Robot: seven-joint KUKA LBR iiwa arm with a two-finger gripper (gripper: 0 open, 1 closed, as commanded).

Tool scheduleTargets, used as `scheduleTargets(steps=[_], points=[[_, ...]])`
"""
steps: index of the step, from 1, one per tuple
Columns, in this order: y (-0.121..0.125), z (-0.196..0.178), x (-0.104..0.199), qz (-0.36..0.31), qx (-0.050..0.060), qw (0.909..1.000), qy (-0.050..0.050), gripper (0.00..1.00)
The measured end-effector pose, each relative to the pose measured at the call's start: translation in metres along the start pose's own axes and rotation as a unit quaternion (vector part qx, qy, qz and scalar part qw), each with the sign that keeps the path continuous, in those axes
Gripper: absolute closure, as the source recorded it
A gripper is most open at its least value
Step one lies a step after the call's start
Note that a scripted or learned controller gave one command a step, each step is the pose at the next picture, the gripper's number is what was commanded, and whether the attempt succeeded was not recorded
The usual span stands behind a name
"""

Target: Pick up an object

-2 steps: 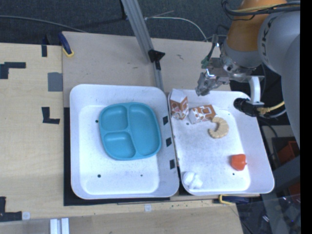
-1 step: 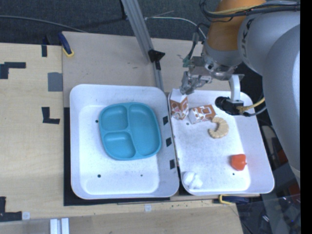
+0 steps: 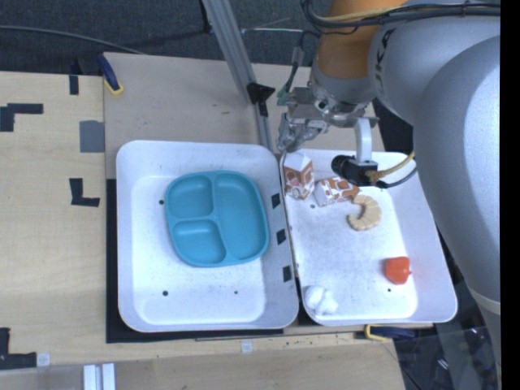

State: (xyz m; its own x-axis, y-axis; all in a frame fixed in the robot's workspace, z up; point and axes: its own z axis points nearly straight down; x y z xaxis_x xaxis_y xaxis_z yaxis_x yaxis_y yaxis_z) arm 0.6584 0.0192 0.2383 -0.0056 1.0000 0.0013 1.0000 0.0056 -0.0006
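My gripper (image 3: 291, 140) hangs over the far left corner of the right bin (image 3: 422, 299), just above a small white and brown carton (image 3: 298, 175) that stands upright. Nothing shows between the fingers. Beside the carton lies a second white and orange carton (image 3: 335, 191) on its side. A tan croissant-shaped piece (image 3: 366, 214) rests to its right. Further forward sits a red-orange object (image 3: 397, 270), and a small white crumpled thing (image 3: 322, 301) lies at the bin's near left corner.
The left bin (image 3: 138, 299) holds a teal divided plate (image 3: 216, 217). A slanted metal post (image 3: 231, 43) rises behind the bins near the gripper. The arm's grey bulk covers the right side of the view.
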Motion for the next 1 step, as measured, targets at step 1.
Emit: scheduleTargets(steps=[1], points=[[0.0025,0.0135,0.0509,0.000,0.001,1.0000,0.000,1.00]])
